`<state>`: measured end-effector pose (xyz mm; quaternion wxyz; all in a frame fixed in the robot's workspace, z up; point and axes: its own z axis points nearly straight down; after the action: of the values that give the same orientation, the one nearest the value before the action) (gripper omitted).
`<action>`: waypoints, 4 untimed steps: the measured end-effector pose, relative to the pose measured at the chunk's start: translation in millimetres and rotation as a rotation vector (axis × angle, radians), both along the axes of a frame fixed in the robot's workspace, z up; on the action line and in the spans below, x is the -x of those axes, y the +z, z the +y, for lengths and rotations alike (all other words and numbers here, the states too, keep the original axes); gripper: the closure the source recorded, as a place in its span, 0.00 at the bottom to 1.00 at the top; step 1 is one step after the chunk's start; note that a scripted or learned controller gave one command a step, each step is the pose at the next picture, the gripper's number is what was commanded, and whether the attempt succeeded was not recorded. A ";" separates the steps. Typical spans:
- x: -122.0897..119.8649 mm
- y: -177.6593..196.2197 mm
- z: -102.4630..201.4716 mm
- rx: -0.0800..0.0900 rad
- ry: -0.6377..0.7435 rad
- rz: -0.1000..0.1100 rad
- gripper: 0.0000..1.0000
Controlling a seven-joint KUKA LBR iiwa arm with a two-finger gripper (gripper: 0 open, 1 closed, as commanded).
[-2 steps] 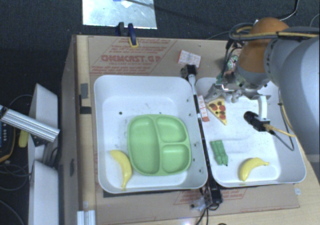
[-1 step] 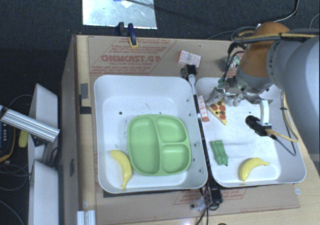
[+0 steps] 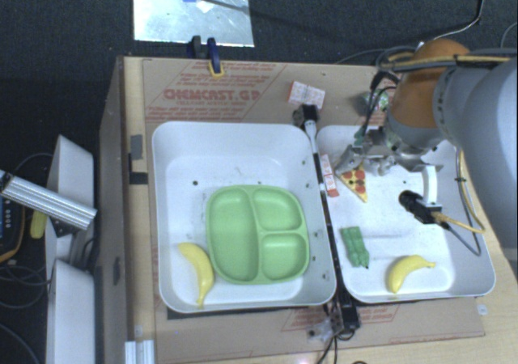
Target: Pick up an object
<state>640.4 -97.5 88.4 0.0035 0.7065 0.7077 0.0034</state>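
Note:
My gripper (image 3: 368, 162) hangs over the back left part of the right bin (image 3: 461, 273), its fingers spread open and nothing between them. Just below it on the bin floor lies a toy pizza slice (image 3: 354, 184), orange with red dots. Further forward in the same bin are a small green block (image 3: 354, 245) and a yellow banana (image 3: 407, 270). The left bin (image 3: 174, 152) holds a green divided plate (image 3: 257, 233) and a second yellow banana (image 3: 198, 270) at its front left.
The grey arm with its orange band (image 3: 425, 87) covers the right bin's back right corner. A black cable fitting (image 3: 418, 206) hangs over the right bin's middle. The divider (image 3: 322, 192) between the bins runs just left of the gripper.

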 end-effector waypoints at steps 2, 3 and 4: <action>-9.8 0.8 0.2 0.001 0.001 0.003 0.00; -3.9 0.5 2.2 0.003 0.000 0.000 0.00; -26.0 20.3 -22.1 0.001 -0.001 0.006 0.00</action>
<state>666.4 -119.6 108.6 0.0018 0.7067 0.7075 0.0010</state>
